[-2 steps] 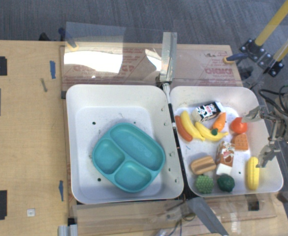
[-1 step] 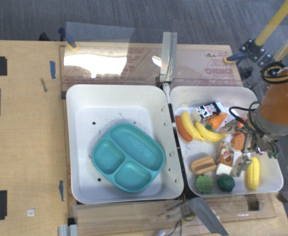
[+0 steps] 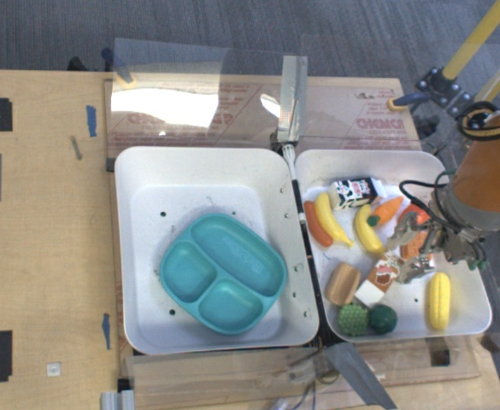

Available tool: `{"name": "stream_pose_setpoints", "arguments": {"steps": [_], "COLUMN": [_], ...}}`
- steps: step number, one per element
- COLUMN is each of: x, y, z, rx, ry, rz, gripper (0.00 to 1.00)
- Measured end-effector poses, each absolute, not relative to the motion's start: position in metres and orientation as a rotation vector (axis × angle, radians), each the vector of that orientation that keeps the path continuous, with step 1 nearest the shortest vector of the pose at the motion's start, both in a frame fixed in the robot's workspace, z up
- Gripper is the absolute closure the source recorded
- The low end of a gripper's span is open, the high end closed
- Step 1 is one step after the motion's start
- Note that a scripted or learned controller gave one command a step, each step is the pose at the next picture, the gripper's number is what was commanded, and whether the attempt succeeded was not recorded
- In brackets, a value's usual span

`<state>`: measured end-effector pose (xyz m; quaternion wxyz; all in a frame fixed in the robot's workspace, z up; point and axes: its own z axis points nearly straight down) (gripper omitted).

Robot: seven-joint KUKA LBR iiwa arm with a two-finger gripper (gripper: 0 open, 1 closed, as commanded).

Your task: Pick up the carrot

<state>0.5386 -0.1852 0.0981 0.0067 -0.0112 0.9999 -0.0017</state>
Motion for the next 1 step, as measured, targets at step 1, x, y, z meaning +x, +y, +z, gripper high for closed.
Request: {"name": "stream_pose_setpoints", "arguments": {"steps": [1], "x": [0.5820], "y": [-0.1253], "z": [0.0896], "rx": [0.077], "ry": [3.128], "rz": [0.000], "gripper": [1.00]}}
